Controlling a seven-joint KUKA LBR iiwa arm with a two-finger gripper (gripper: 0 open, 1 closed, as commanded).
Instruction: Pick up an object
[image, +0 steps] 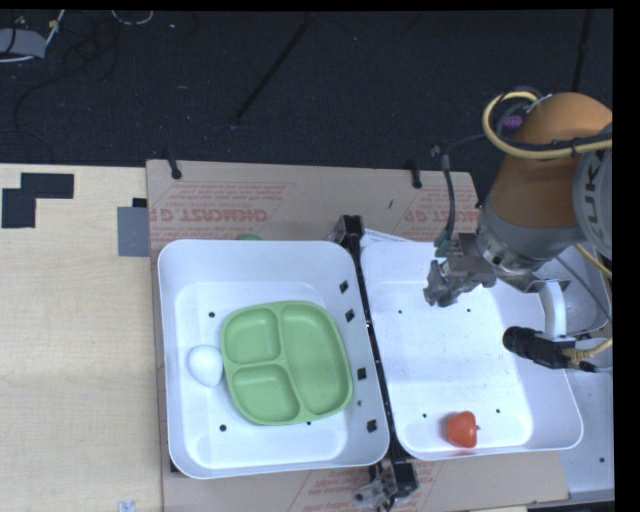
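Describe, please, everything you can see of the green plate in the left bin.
The green plate is a pale green, rounded-square tray that looks like plastic, divided by raised ridges into three compartments: two side by side toward the far edge and one toward the near edge. It lies flat, face up and slightly rotated, on the floor of the left bin, roughly centred. A small white ball rests against its left rim.

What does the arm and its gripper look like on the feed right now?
The arm has a broad orange band over a grey wrist section, with a yellow cable looped at the top. The gripper is a small dark grey metal assembly. A black cylindrical part sticks out below the wrist.
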